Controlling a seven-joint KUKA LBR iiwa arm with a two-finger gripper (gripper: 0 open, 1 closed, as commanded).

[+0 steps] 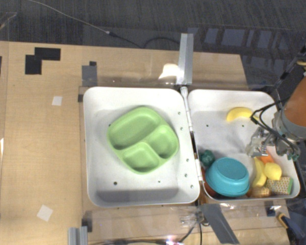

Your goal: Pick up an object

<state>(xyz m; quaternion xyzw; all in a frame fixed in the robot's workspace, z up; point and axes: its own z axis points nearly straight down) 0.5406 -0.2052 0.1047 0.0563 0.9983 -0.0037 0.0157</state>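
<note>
The robot's gripper (262, 148) hung over the right bin (214, 106) at about three o'clock in the camera view, just above the heap of play food crowded into that bin's five o'clock corner. How far its claw stood open could not be told from this angle, and nothing could be seen held in it.

No single target was named, so any item would serve. Candidates lay close below: a yellow piece (273, 171) and a second, banana-like yellow piece (258, 171) at about six o'clock from the claw, with a scrap of orange (268, 158) between them and the tool. An upturned teal bowl (228, 176) sat at eight o'clock from the gripper, a small dark green item (207, 157) beside it. A lone banana (238, 114) lay apart at eleven o'clock, on open floor. The left bin (97, 137) held a green divided tray (143, 139).

A clean pick here probably called for choosing one piece and centring on it before descending, since the heaped toys touched one another and a closing claw could nudge neighbours or clip two at once. The isolated banana looked the easier catch; the bowl seemed too broad to grasp except at its rim.
</note>
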